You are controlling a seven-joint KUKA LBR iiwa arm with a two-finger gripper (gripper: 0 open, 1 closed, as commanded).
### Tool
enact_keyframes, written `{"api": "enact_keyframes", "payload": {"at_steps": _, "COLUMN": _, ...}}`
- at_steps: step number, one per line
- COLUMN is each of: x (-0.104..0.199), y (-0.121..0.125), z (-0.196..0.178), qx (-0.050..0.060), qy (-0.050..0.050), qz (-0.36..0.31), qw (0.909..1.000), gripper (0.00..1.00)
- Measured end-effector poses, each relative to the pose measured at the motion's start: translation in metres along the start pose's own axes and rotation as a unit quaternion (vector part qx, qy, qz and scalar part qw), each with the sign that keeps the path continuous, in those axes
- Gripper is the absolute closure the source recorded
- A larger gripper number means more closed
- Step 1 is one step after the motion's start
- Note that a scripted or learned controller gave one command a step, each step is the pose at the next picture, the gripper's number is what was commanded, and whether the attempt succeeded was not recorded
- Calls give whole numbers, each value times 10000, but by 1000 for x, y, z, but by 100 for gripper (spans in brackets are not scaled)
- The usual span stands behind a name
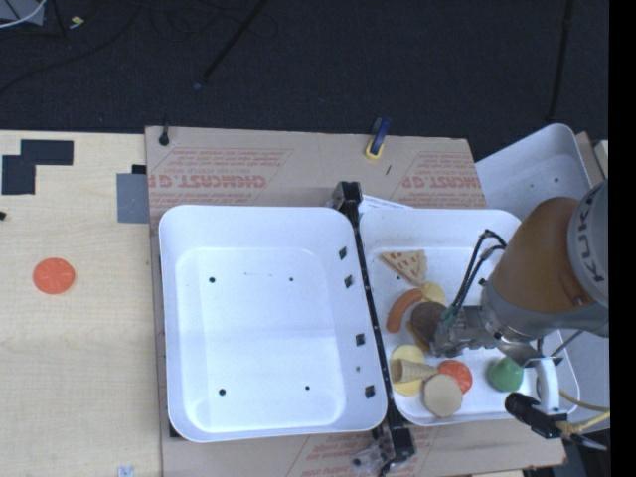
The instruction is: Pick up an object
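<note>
Arm (542, 266) reaches into the right bin (497, 225), gripper (444, 338) down in the toy food pile. Can't tell its state; nothing visibly held. Landmark: the brown round piece (427, 318), touching the gripper's left. Waffle wedge (403, 264) sits above it, orange sausage (398, 309) just left, yellow cone (409, 366) below, red tomato (456, 374) and beige disc (442, 396) below-right, green ball (504, 374) further right. Left bin (179, 266) sits beside.
</note>
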State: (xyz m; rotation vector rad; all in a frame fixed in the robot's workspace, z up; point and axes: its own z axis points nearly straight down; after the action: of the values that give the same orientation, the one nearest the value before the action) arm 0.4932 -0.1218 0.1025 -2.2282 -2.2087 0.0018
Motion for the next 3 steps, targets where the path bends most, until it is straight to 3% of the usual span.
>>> {"api": "enact_keyframes", "payload": {"at_steps": 1, "x": 49, "y": 57, "z": -91, "qx": -64, "qy": -7, "qz": -75, "qw": 10000, "gripper": 100}}
{"api": "enact_keyframes", "payload": {"at_steps": 2, "x": 18, "y": -23, "z": -14, "qx": 56, "qy": 1, "qz": -18, "qw": 10000, "gripper": 100}}
{"api": "enact_keyframes", "payload": {"at_steps": 3, "x": 79, "y": -5, "z": -88, "qx": -42, "qy": 3, "qz": -77, "qw": 10000, "gripper": 100}}
